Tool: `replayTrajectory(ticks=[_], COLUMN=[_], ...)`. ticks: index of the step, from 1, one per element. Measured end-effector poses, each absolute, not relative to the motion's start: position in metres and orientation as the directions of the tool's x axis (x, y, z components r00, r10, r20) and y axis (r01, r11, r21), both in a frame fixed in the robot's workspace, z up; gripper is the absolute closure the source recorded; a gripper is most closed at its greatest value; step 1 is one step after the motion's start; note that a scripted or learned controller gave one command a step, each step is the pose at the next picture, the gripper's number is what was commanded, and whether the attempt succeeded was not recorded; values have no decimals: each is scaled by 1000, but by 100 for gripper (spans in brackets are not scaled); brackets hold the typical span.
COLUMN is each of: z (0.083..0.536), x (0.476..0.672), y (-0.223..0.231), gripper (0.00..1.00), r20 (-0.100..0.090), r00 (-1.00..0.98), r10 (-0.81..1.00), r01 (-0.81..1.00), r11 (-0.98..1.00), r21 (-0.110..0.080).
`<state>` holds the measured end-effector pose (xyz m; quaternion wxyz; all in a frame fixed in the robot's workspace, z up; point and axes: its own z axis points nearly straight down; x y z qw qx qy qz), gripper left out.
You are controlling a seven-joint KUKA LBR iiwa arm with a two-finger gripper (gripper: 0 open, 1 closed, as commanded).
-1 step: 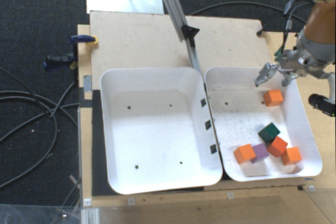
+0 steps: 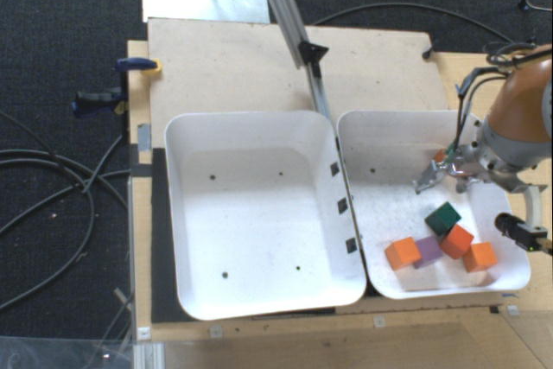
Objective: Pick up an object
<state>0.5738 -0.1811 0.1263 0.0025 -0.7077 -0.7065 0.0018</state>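
The pick has not happened yet, judging from how things lie: every block rests on the bin floor and nothing sits between the fingers.

The left bin (image 2: 186,186) shows bare white floor with a few dark dots. The right bin (image 2: 380,143) holds a cluster near its front edge: an orange block (image 2: 402,253), a purple block (image 2: 429,251) touching it, a dark green block (image 2: 443,218) behind, a red-orange block (image 2: 457,241) against the green one, and another orange block (image 2: 479,257) furthest right. The gripper (image 2: 429,177) hangs above the bin just behind the green block, its metal fingers spread apart and holding nothing. Descent, closing and lifting all remain.
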Motion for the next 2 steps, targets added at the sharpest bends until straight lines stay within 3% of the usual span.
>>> replayTrajectory(ticks=[1, 2], z=[89, 101], x=[507, 511], y=[-155, -156], gripper=[0, 100], r20=[2, 0], r00=[-1, -3], r10=[1000, 1000], r01=[1000, 1000], r11=[1, 3], r21=[-5, 4])
